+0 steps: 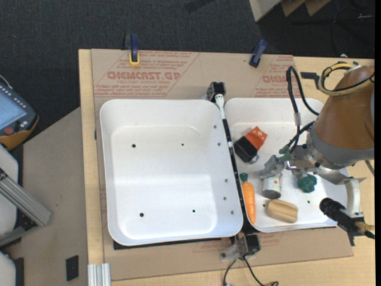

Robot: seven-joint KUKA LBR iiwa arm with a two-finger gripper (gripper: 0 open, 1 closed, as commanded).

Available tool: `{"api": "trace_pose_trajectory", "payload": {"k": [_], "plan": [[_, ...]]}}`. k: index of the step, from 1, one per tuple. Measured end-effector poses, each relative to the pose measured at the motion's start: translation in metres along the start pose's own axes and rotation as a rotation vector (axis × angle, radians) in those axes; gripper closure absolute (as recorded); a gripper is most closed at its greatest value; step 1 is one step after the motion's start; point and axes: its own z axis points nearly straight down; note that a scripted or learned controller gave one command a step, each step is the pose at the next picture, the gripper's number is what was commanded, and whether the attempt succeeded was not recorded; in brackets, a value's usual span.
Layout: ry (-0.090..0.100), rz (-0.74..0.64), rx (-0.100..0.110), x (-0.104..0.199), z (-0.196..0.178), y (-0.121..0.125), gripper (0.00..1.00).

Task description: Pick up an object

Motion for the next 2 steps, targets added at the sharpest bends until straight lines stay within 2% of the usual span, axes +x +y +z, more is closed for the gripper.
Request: {"api": "trace_pose_trajectory", "payload": {"k": [1,2], "plan": [[-0.006,0.007,-0.001,-0.025,0.105,0.001,0.0],[-0.003,0.005,-0.002,-0.022,0.093,0.001,1.0]]}}
